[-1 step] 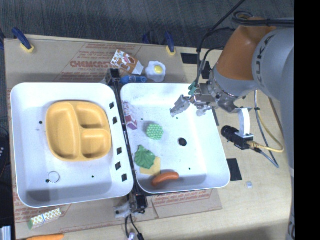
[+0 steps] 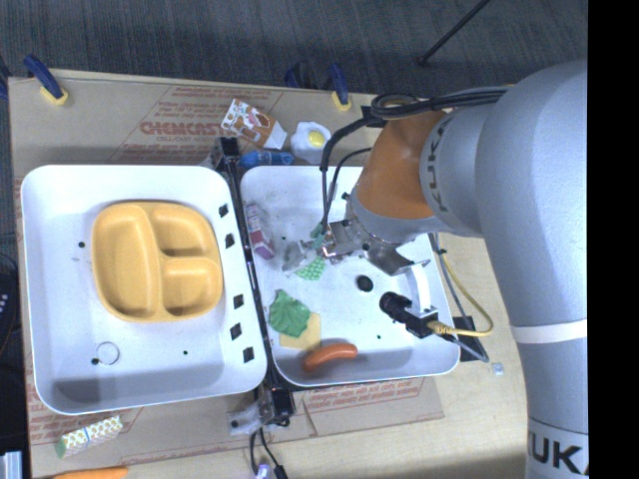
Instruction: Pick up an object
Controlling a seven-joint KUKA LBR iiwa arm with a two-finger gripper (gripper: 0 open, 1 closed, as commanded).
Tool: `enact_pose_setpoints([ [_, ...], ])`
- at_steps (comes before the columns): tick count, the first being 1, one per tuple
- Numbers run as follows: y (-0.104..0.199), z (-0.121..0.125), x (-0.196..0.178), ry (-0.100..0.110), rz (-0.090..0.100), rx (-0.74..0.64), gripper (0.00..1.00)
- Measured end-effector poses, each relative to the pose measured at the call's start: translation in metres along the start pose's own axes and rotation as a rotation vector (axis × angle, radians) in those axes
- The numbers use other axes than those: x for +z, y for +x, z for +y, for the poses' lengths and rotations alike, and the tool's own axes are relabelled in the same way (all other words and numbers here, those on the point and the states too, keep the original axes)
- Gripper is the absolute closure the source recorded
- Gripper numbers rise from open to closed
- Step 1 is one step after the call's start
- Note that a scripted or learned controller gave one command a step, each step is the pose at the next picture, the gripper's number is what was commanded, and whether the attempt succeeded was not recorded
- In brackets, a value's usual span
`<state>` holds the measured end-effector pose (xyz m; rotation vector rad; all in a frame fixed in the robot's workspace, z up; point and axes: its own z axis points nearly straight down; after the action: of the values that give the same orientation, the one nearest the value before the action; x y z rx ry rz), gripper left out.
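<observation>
My gripper (image 2: 318, 250) reaches down into the right bin (image 2: 429, 357) near its middle, under the orange band of the arm. Its tip sits over a small cluster of objects: a grey piece (image 2: 293, 255) and a green-and-white checked item (image 2: 312, 270). Nearer the front of that bin lie a green leafy toy (image 2: 289, 313) on a yellow piece (image 2: 303, 333) and an orange-red sausage (image 2: 328, 356). A pink-purple item (image 2: 258, 230) rests by the bin's left wall.
The left bin (image 2: 50, 297) holds a yellow divided tray (image 2: 157, 258). Behind the bins sit a patterned packet (image 2: 244, 121), a blue object (image 2: 266, 157) and a yellow-white toy (image 2: 312, 139). A black knob (image 2: 395, 307) of the arm hangs over the right bin.
</observation>
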<state>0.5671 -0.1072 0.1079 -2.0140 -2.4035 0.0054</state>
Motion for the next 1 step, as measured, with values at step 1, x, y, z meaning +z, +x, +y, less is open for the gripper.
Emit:
enact_pose_setpoints([
  [1,0.0099,0.0115,0.0162,-0.001,0.0,-0.119,0.0],
])
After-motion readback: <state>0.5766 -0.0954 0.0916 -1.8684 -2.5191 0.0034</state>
